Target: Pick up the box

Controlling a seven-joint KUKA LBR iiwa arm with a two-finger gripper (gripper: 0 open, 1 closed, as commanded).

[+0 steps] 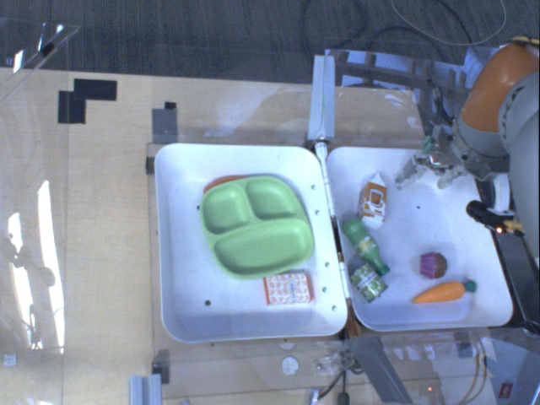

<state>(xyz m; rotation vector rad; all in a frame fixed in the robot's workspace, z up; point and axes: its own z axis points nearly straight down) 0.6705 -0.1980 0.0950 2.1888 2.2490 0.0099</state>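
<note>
A small flat box with a red and white print lies in the left bin, just below the green plate. An orange and white carton stands tilted in the right bin, near its upper left. My gripper hangs over the upper right part of the right bin, to the right of the carton and apart from it. Its two fingers are spread open with nothing between them. The flat box is far to its lower left, across the divider.
A green divided plate covers the middle of the left bin, with something orange peeking out under its top edge. The right bin also holds a green bottle, a small can, a purple item and a carrot.
</note>
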